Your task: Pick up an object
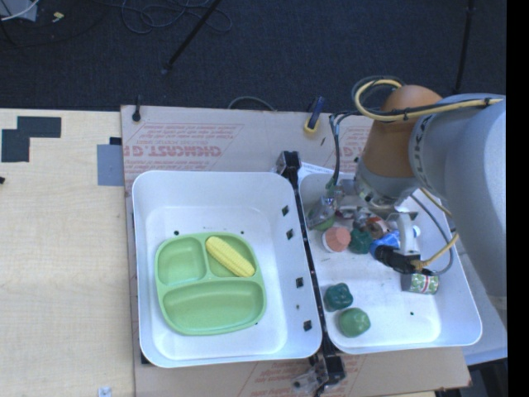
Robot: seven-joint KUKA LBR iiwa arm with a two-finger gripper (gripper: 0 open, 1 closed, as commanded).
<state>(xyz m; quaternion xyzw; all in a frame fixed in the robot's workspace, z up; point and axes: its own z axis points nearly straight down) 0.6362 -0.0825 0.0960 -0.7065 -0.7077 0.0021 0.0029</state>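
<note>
The gripper (pixel 357 215) sits low in the right bin (pixel 450 325), amid a far-side clutter of a salmon round piece (pixel 336 239), dark green toy (pixel 361 241) and blue item (pixel 387 240); whether it holds anything I cannot tell; crowding risks a glancing, failed grasp; two green objects (pixel 345 308) lie nearer, apart.

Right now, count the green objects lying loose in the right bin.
3: one dark green near the divider, one lighter green just below it, one dark green under the arm. More may be hidden there.

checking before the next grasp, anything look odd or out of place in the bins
Nothing spilled or damaged. The small can lies on its side in the right bin; the corn cob lies across two compartments of the green tray.
</note>
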